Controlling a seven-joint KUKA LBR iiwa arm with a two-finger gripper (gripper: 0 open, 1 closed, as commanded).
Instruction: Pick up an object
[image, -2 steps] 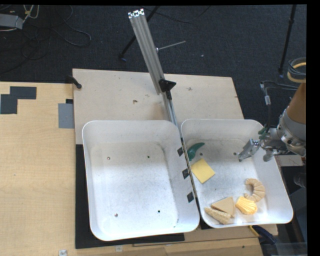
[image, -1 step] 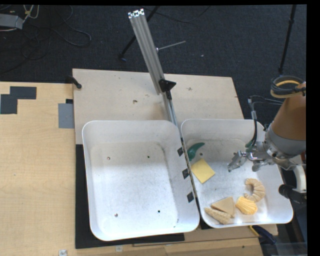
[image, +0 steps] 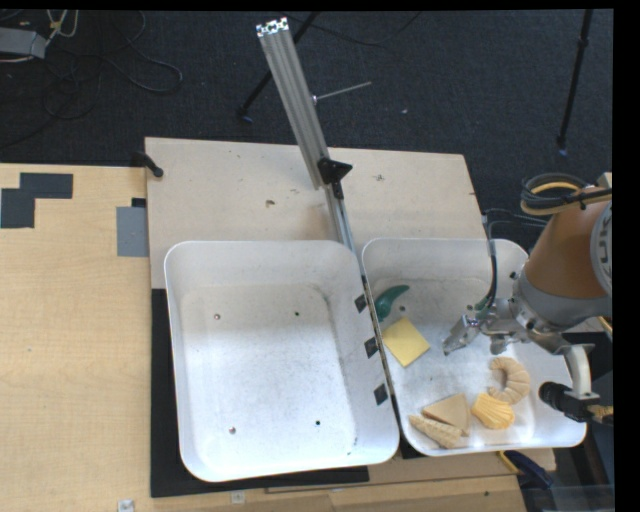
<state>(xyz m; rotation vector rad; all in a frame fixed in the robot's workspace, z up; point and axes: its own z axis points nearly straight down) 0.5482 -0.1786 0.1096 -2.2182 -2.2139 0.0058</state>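
Left bin (image: 200, 262): white, shallow, a few dark specks on its floor. It touches the right bin (image: 440, 250) along their shared wall, where a slanted metal rail (image: 300, 110) rises toward the back.

Inside the right bin, taken as landmark, left to right:
- green curved piece (image: 390, 295) by its left wall, upper part.
- yellow square block (image: 406, 342) just below the green piece, lying flat.
- tan wedge (image: 449, 409) and a speckled bread-like piece (image: 435, 431) at its front edge, touching each other.
- gripper (image: 470, 335) low over the bin's middle floor, fingers parted, nothing between them; just right of the yellow block, apart from it.
- yellow ridged shell-shaped piece (image: 493, 411) near the front-right corner, beside the wedge.
- tan curved pastry-like piece (image: 511, 378) just above the shell piece.

The arm's orange band (image: 565, 255) sits over the bin's right rim.
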